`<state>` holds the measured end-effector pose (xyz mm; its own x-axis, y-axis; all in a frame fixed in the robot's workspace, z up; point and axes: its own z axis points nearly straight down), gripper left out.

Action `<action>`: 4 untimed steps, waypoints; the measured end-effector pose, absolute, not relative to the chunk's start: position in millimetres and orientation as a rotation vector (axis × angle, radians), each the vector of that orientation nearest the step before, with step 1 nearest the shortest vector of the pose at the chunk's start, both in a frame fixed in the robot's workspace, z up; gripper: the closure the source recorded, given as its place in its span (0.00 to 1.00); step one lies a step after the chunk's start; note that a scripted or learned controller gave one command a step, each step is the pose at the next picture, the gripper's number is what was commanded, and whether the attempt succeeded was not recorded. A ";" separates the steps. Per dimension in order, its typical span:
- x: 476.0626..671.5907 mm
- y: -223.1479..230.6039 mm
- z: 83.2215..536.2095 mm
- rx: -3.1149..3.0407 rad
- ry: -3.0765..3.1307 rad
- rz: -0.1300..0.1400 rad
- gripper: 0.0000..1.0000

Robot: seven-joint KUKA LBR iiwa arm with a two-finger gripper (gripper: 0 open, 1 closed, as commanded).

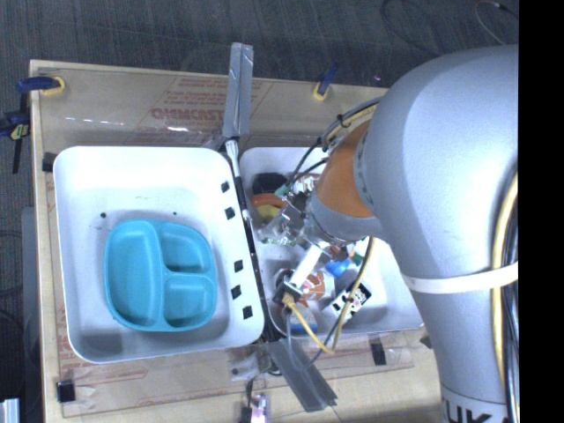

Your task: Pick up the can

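Observation:
My gripper (280,223) is low in the right bin (264,161), near its left wall, under the grey arm with the orange band (339,192). Something shiny and metallic, possibly the can (275,229), sits right at the gripper's tip; I cannot tell whether it is gripped. The arm hides much of this bin.
A black object (267,183) and an orange-red item (264,204) lie at the right bin's back left. A blue item (340,268) and a black-and-white item (354,300) lie toward its front. The left bin (79,179) holds a blue divided plate (161,274).

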<state>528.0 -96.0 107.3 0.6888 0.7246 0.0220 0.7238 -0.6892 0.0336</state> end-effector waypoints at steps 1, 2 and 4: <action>476.2 -145.5 150.2 2.740 1.543 -0.002 0.00; 504.1 -143.4 129.6 2.584 1.790 -0.002 0.00; 645.1 -184.7 99.8 2.525 1.886 -0.012 0.00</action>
